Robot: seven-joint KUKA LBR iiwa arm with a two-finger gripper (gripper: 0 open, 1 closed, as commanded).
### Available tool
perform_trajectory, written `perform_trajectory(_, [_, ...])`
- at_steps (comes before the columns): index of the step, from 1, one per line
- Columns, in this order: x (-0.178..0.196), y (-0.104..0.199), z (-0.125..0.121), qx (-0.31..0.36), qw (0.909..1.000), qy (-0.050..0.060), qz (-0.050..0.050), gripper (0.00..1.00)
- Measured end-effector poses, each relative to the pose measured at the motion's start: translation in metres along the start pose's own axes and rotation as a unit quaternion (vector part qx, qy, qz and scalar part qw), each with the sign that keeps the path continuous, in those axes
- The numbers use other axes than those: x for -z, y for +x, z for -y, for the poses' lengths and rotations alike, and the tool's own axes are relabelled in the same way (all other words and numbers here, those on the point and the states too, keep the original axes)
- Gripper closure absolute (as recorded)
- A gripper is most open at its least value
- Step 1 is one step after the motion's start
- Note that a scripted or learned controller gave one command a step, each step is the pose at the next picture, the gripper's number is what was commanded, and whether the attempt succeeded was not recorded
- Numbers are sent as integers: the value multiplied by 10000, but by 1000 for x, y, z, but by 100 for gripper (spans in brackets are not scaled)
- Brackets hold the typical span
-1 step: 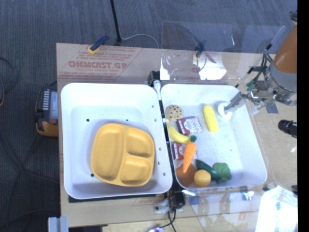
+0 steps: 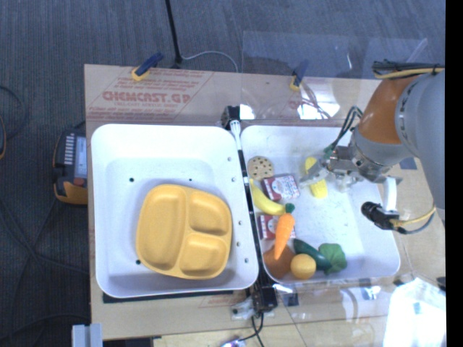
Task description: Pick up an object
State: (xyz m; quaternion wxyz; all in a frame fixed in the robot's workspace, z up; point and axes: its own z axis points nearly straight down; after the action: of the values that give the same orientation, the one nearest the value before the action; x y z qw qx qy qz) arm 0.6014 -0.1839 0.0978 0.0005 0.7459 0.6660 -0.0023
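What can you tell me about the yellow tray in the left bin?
The yellow tray looks like matte plastic, with rounded corners and three shallow compartments: one large on its left, two smaller on its right. It lies flat and face up on the floor of the left bin, turned slightly askew, toward the bin's near side. Nothing lies in it or touches it.
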Motion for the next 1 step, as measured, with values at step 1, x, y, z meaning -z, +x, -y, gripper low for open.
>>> perform_trajectory(1, [1,1,3,13,10000,72,1,100])
